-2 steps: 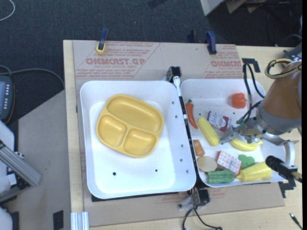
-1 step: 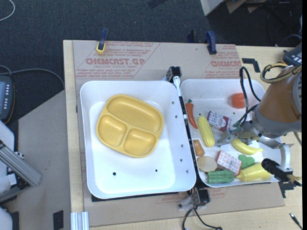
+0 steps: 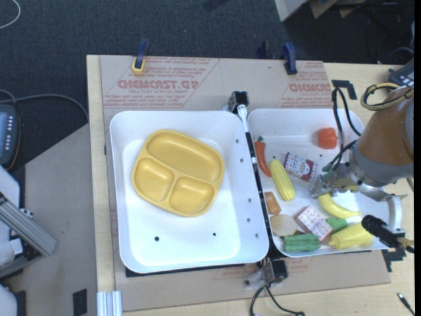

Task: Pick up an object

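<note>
Arm: the grey arm with its orange band (image 3: pixel 388 133) reached in from 3 o'clock over the right bin.
Gripper: the gripper (image 3: pixel 327 184) sat low in the right bin, toward the bin's 3 o'clock side; whether its fingers were spread or pressed together could not be told, and nothing could be seen between them.
Right bin: the white right bin (image 3: pixel 289 118) held the small toy foods.
Corn cob: a yellow corn cob (image 3: pixel 282 180) lay near the bin's centre, at 9 o'clock from the gripper.
Red pepper: a long red pepper (image 3: pixel 262 157) lay along the bin's 9 o'clock wall, just beside the corn cob.
Tomato: an orange-red tomato (image 3: pixel 327 137) sat at 12 o'clock from the gripper, well apart from it.
Red carton: a small red carton (image 3: pixel 300 166) lay between the corn cob and the gripper.
Banana: a yellow banana (image 3: pixel 338 207) lay just at 5 o'clock from the gripper, close enough that contact could not be told.
Pink box: a pink box (image 3: pixel 313 222) lay at 6 o'clock in the bin.
Green vegetable: a green vegetable (image 3: pixel 301 243) lay against the bin's 6 o'clock rim.
Yellow pepper: a yellow pepper (image 3: pixel 353 237) lay at the bin's 5 o'clock corner.
Left bin: the white left bin (image 3: pixel 131 196) held a yellow divided plate (image 3: pixel 176 172) toward its 12 o'clock half.
</note>
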### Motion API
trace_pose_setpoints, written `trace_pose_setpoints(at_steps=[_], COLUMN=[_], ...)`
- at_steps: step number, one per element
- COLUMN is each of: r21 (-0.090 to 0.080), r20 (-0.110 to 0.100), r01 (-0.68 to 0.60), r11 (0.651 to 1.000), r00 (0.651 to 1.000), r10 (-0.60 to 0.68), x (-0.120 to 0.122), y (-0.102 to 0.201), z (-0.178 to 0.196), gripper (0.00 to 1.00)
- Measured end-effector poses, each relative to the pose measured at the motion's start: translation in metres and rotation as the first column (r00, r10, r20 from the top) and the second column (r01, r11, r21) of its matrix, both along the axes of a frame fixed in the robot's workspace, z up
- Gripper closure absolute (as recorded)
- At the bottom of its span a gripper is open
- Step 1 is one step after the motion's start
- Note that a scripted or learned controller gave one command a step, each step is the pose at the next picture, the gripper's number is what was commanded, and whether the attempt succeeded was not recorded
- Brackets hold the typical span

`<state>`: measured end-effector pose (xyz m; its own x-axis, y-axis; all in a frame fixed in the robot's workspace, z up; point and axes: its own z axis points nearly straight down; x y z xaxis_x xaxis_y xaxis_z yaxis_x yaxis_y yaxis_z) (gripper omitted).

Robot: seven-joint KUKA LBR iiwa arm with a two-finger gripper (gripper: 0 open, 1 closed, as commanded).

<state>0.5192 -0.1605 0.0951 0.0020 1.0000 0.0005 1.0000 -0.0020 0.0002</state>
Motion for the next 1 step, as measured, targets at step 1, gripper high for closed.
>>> trace_pose_setpoints(at_steps=[1], r21=[-0.003], r20=[0.005], r01=[-0.002], r11=[1.0], r00=[1.0], r10=[0.002], x=[0.0024], y=[0.0011], z=[0.0427], gripper=[1.0])
